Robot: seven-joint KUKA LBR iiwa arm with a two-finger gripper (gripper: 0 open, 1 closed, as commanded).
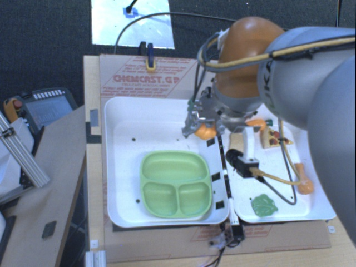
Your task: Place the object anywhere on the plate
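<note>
Single arm [311, 82], grey with an orange band, reaches in from the right and covers much of the right bin's far side

Gripper [204, 128] hangs over the far right corner of the left bin [125, 149], close to the wall the two bins share. Jaws are drawn in narrow, with a small orange piece [206, 132] between the fingertips. The piece shows just under the metal fingers. Whether it is clear of the bin floor I cannot tell

Green plate [167, 168] lies flat in the near half of the left bin. It has three compartments: one long one on the far side and two smaller ones on the near side. The orange piece is beyond the plate's far right corner, near it but not over it

Right bin [303, 203]:
- green leafy lump [263, 205] near the front wall
- orange toy with a pale stem [305, 186] towards the right
- small tan and red toy [271, 139] further back
- another orange bit [256, 123] at the far side, partly hidden by the arm

A brown board with red lettering [144, 78] lies under the bins, with a clamp [149, 57] on its far edge
</note>
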